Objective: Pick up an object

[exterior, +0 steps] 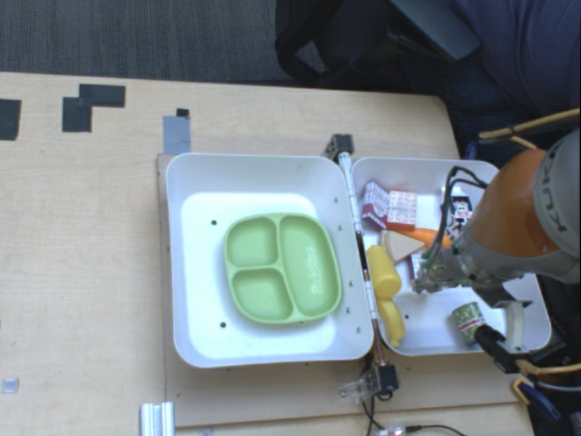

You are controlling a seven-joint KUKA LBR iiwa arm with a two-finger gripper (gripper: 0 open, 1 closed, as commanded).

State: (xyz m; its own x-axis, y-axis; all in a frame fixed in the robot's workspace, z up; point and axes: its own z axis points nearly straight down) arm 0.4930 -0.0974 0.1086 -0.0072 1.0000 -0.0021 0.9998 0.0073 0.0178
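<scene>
Camera view: gripper (pixel 425 278) hangs at right-centre frame, jaws' state impossible to tell; yellow banana (pixel 385 291) lies just left, long axis running top-to-bottom.

Glossy green plastic plate (pixel 282 269), matt wooden bench (pixel 82 271)

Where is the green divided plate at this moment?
The green divided plate lies in the middle of the left white bin, to the left of the yellow banana that sits in the neighbouring right bin.
</scene>
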